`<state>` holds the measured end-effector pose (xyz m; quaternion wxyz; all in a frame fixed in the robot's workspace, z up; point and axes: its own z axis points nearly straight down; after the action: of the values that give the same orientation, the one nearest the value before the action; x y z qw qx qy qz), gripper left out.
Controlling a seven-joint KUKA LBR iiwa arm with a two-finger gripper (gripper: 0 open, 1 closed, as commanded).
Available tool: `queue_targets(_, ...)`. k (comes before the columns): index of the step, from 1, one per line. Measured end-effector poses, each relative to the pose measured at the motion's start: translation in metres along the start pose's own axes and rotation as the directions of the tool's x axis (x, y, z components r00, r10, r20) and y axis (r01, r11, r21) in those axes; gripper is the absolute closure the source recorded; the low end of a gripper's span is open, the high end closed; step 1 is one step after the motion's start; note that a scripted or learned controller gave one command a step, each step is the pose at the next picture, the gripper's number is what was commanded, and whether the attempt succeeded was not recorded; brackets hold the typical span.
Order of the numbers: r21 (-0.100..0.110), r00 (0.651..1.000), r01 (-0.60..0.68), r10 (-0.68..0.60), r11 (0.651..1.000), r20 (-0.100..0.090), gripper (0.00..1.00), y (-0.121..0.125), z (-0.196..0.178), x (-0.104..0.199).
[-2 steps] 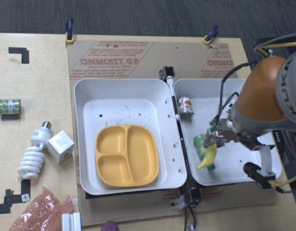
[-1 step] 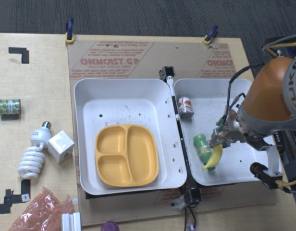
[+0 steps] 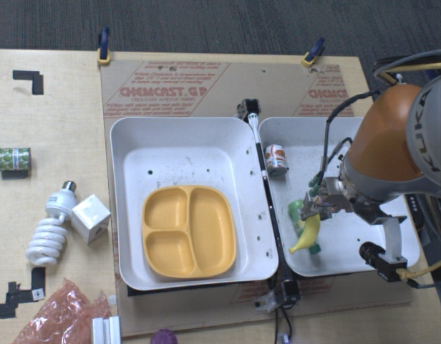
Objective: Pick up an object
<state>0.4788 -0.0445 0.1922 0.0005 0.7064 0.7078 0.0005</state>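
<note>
From where I am standing, the grey arm with its orange band is reaching in over the right bin, and its end effector is hanging low, right above the banana that is lying near the front of that bin. The banana is the landmark here: its upper end is sitting directly under the end effector's tip, and whether the two are touching or just apart I cannot tell, because the wrist body is blocking the fingers; so how far open the end effector is standing, and whether it is gripping anything, I cannot tell either. Something green is lying just behind and left of the banana, touching or nearly touching it, and another small green bit is peeking out at the banana's lower end. A small can is standing well behind the banana, close against the wall the two bins share. Left of the banana, across that wall, a yellow divided tray is filling the middle of the left bin. Far to the banana's left, out on the desk, a spiral bulb and a white cube are lying side by side. I am judging that the arm is coming straight down on the banana because it is lying in open floor, away from the walls.
</note>
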Motion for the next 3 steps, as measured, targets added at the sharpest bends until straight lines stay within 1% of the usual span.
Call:
queue_targets(2, 0.002, 1.000, -0.003, 0.003, 1.000, 0.000, 1.00, -0.001, 0.000, -0.014)
queue_targets(3, 0.000, 1.000, 0.000, 0.000, 1.000, 0.000, 1.00, 0.000, 0.000, 0.011)
